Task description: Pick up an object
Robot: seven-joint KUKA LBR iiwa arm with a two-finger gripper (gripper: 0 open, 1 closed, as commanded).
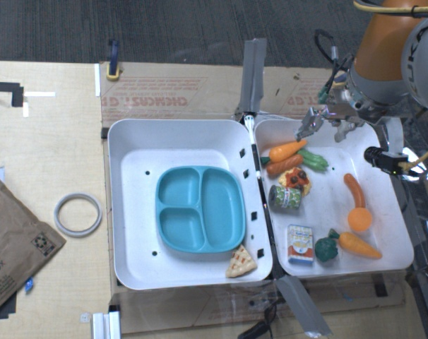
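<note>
Hovering gripper (325,124) above right bin (401,221), fingers open, holding nothing; carrot (285,150) near.

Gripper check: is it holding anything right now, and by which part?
Nothing is held. The gripper hangs above the right bin's far edge, with no item between its fingers.

My robot lab bench, nothing homey here

Plywood benchtop (44,154), two white bins (129,140) side by side, toy food (288,167), tape roll (78,213) left.
</note>
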